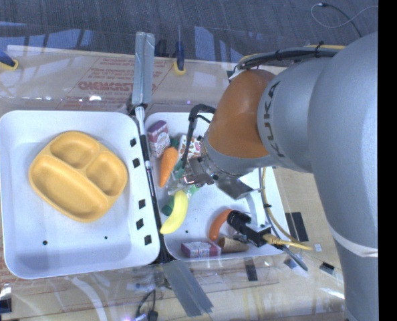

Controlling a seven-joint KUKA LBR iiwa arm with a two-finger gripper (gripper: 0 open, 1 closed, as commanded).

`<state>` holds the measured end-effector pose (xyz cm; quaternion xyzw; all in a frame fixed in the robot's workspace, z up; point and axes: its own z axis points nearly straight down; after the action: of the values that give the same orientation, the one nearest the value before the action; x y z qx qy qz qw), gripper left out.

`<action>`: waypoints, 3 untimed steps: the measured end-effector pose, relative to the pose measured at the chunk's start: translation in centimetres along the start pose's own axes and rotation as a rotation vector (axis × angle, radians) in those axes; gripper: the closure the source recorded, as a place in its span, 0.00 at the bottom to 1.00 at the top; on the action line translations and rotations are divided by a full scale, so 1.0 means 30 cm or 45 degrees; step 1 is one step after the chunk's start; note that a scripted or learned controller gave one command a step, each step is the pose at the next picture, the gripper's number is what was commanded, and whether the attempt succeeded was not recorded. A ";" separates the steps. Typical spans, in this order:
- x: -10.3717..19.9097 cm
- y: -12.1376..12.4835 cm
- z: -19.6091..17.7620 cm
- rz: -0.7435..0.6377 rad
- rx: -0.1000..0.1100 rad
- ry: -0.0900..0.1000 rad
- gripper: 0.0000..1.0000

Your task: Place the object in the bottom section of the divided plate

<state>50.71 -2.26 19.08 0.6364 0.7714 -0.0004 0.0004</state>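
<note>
A yellow divided plate [78,174] lies in the left white bin [18,246], with nothing in its sections. My gripper [190,171] reaches down into the right bin [205,209] from under the grey arm with its orange band. It hangs over a green item [182,174], just right of a carrot [166,166]. A banana [176,212] lies below the gripper, near the bin's left wall. The arm hides the gripper's tip and much of the right bin.
In the right bin, a small maroon can [158,136] stands at the top left. An orange piece [216,225], a pink box [200,249] and a brown item [232,245] lie near the bottom edge. A ridge with black clips [140,179] divides the bins.
</note>
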 end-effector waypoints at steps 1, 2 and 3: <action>-0.093 -0.094 0.002 -0.113 0.003 0.002 1.00; 0.086 0.176 -0.400 0.046 -0.001 -0.001 1.00; 0.454 0.131 0.008 0.440 0.008 0.000 1.00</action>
<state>51.99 11.86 18.82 0.7596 0.6503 -0.0027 -0.0017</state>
